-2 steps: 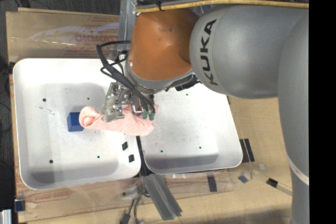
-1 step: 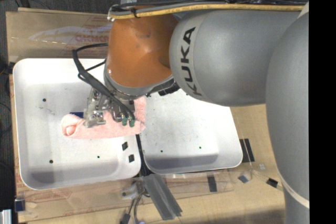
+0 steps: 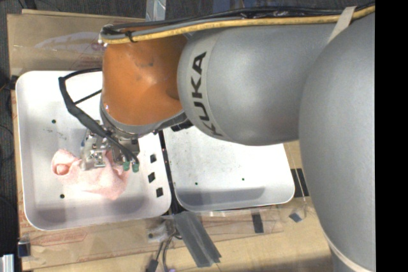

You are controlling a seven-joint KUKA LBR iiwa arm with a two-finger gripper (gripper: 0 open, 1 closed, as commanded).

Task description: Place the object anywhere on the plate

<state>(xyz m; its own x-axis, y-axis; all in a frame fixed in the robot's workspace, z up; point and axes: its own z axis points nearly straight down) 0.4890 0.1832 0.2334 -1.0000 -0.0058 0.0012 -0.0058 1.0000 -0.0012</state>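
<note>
I see the arm (image 3: 255, 73) reaching in from the right, its grey body and orange band covering most of the upper middle of the view. The gripper (image 3: 102, 155) hangs low over the left bin (image 3: 32, 137), in that bin's middle part. Directly under and around it lies the pink object (image 3: 70, 167), a soft, crumpled-looking thing resting on the bin floor; its left end shows a small rounded, ring-like shape, and a paler pink part spreads out toward the lower right beneath the gripper. The metal parts of the gripper overlap the top of the pink object in this view, but I cannot tell whether the fingers are apart or closed, nor whether anything sits between them; the parts there are too small and cluttered. I cannot make out a separate plate; the pink object lies on the white floor of the left bin. The right bin (image 3: 242, 191) sits just beside the left one, partly hidden under the arm, on the table (image 3: 95, 245). Black cables (image 3: 73, 105) loop from the wrist across the left bin's upper part.
</note>
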